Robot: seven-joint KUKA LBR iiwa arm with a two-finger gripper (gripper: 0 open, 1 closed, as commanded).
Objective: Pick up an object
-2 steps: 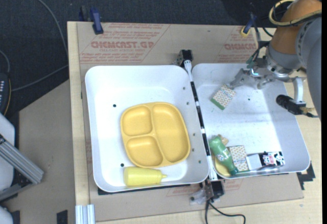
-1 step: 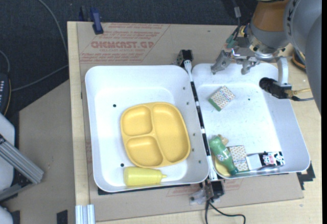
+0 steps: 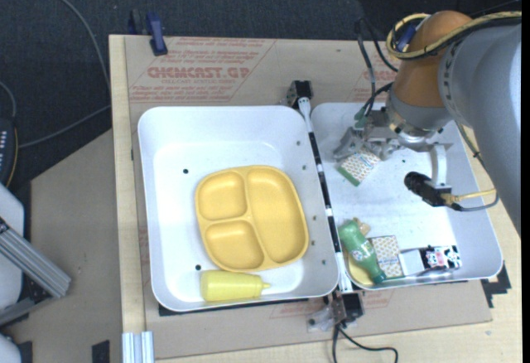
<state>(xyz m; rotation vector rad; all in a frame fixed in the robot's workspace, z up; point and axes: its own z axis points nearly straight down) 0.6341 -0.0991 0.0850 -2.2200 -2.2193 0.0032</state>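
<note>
While the nearest objects crowd the right white bin (image 3: pixel 464 225) at six o'clock, a green plastic bottle (image 3: pixel 359 247) lies beside a small patterned packet (image 3: pixel 387 255) and a black-and-white printed packet (image 3: pixel 440 257); print on these is too small to read. At the left white bin (image 3: pixel 157 187), a yellow compartment tray (image 3: pixel 250 216) sits centre, a yellow squeeze bottle (image 3: pixel 232 285) at six. Farther back, at eleven o'clock of the right bin, the gripper (image 3: pixel 364 150) hangs over a small green-patterned sachet (image 3: pixel 358 167), apparently touching; its grip cannot be judged. The sachet looks light, thin, floppy, best pinched across its short edges. Cardboard (image 3: pixel 199 71) beyond reads "GEMCAST", roughly.
</note>
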